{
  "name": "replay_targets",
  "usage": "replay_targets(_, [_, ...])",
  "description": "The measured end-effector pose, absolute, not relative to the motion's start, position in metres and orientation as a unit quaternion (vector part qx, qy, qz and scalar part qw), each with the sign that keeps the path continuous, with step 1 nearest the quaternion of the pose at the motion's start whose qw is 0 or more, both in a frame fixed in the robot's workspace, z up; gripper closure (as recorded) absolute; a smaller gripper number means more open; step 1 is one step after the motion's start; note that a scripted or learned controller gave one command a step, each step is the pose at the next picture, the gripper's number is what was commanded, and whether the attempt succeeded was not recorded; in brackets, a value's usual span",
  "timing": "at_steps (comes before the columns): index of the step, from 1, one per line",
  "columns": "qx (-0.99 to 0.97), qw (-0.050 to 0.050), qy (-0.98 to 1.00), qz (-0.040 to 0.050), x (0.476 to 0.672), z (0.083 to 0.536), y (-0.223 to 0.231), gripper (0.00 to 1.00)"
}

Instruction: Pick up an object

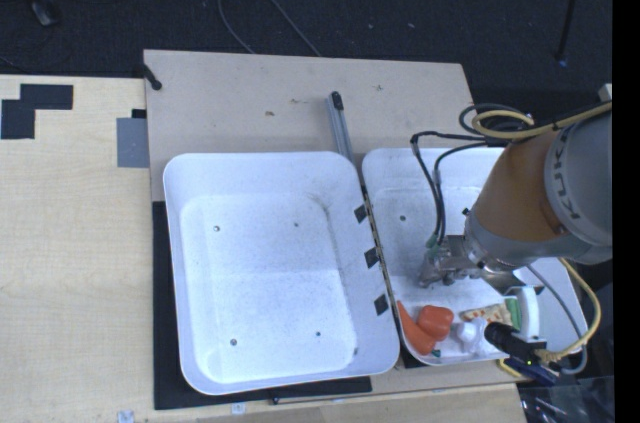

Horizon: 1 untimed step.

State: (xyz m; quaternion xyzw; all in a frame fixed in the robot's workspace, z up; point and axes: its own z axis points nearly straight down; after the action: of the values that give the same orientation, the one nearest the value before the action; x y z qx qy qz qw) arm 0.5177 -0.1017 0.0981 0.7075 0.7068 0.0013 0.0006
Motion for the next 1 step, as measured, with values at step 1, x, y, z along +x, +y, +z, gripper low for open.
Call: replay_targets(1, [0.707, 0.002, 0.707, 0.0018, 0.4960, 0.0889, -0.1004, 1.00])
